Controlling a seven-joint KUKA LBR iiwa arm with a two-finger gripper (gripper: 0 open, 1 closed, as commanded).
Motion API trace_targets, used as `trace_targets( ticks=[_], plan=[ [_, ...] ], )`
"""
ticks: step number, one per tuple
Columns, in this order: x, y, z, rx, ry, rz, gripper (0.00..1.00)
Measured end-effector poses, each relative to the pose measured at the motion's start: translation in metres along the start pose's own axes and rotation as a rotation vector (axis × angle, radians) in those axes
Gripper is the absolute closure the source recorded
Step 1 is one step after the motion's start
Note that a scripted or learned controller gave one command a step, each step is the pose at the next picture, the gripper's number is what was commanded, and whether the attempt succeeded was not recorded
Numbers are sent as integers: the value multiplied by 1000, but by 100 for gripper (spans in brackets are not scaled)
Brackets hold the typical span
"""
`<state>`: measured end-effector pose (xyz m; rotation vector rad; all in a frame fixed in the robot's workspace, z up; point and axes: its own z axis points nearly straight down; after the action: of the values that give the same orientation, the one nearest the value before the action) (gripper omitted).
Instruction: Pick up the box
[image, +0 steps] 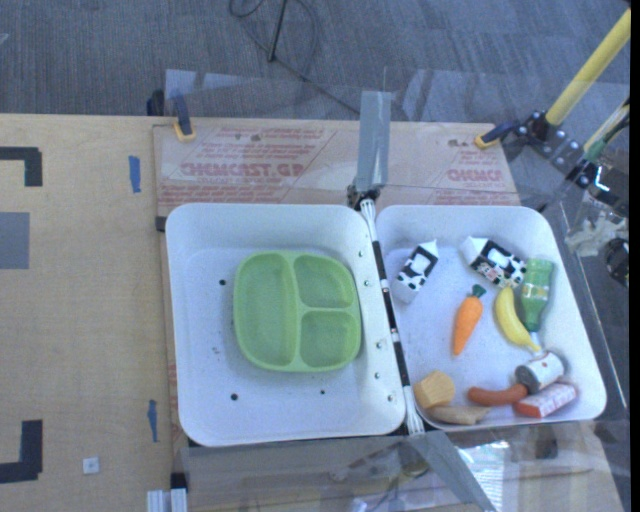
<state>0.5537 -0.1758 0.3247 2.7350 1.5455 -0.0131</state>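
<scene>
**Getting the box out of a tight corner**

I take the box (548, 400) to be the small red and white one. It lies flat in the near right corner of the right bin (440, 225). I cannot be fully sure, because two black and white cartons (415, 270) sit at the far side of the same bin and they are boxy too.

I cannot tell from here whether my tool is wide or narrow, so I would check that before I go down.

The box is in a crowded spot. A little can (538, 371) touches it on the far side. The end of a red sausage (492, 394) lies just beside it on the left. The bin wall is close on the near and right sides.

To do this well, I think I should come straight down over the middle of the box. I should turn the tool so it closes across the short way of the box. One side of the tool has to slip in between the box and the can, so I want to go slowly there. If I bump the can, it may roll and push the box against the wall.

The banana (515, 320) and carrot (466, 320) are farther off and should not get in my way. The green plate (297, 310) is in the left bin (200, 260), well apart.
</scene>
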Motion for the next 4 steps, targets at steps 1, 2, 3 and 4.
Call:
trace_targets(
  ticks=[1,2,3,4],
  plan=[
    [35,20,91,4,5,236,100],
    [74,81,59,-1,5,289,100],
    [22,70,28,2,5,348,100],
    [19,20,15,4,4,475,100]
  ],
)
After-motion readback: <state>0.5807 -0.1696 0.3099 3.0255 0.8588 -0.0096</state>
